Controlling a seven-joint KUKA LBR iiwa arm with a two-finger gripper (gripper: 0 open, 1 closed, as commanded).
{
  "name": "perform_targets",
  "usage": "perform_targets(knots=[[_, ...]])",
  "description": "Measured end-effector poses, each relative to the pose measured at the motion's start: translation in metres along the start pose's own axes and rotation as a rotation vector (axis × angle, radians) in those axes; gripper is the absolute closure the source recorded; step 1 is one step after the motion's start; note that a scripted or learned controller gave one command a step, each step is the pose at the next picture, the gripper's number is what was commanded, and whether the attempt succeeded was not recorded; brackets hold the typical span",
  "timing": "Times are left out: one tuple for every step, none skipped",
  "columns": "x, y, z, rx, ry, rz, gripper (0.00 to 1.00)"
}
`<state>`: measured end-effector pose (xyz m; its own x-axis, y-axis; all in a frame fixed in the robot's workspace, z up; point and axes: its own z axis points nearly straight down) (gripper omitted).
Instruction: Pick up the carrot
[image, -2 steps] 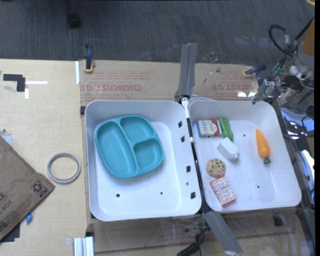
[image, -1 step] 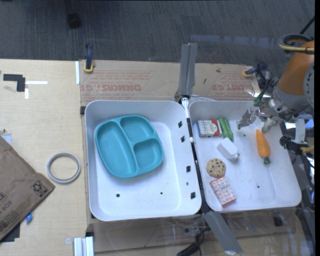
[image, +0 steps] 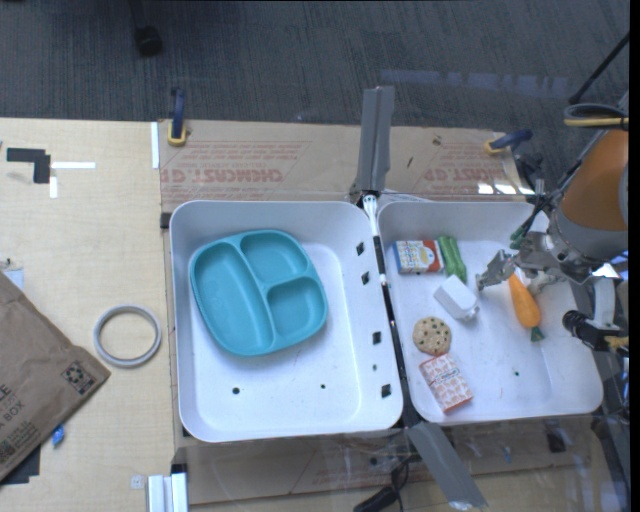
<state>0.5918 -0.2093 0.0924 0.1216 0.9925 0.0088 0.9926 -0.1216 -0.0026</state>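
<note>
The orange carrot (image: 525, 304) lies on the floor of the right bin (image: 560, 395), near its right wall, with its green tip pointing toward the front. My gripper (image: 516, 274) hangs right over the carrot's far end. It stands open: one finger (image: 493, 271) is left of the carrot and the other is on its right. The carrot's top end sits in the gap between them, and the fingers do not press on it. The arm's orange band (image: 597, 183) shows at the right edge.
The right bin also holds a white block (image: 455, 297), a cookie (image: 432, 335), a red-and-white packet (image: 446, 383), a small carton (image: 417, 256) and a green item (image: 453, 257). A teal divided plate (image: 260, 290) lies in the left bin (image: 300, 410). A tape ring (image: 127, 333) rests on the bench.
</note>
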Motion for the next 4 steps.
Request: perform_targets(knots=[[0.034, -0.086, -0.073, 0.0, -0.009, -0.156, 0.0], [0.003, -0.039, 0.002, -0.001, -0.01, -0.003, 0.0], [0.003, -0.039, -0.007, -0.001, -0.01, -0.001, 1.0], [0.071, -0.014, -0.119, -0.001, -0.01, 0.093, 1.0]])
